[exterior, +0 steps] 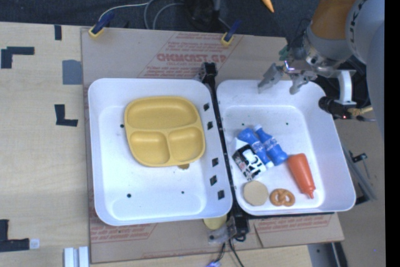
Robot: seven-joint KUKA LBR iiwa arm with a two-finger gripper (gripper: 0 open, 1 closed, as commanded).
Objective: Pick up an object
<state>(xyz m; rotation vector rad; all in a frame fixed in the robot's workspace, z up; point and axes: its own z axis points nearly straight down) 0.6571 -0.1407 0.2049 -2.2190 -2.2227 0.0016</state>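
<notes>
We see a little pretzel (282, 198) and a round cookie (255, 192) at the near edge of the right bin (331, 153).
An orange bottle (302, 174) and blue bottle (262, 144) lie there too. The gripper (280, 82) hangs open over the far rim, holding nothing. A yellow tray (165, 130) sits in the left bin (106, 159).

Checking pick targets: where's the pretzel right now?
The pretzel lies in the right bin, near its front edge, between the round cookie and the orange carrot.
</notes>
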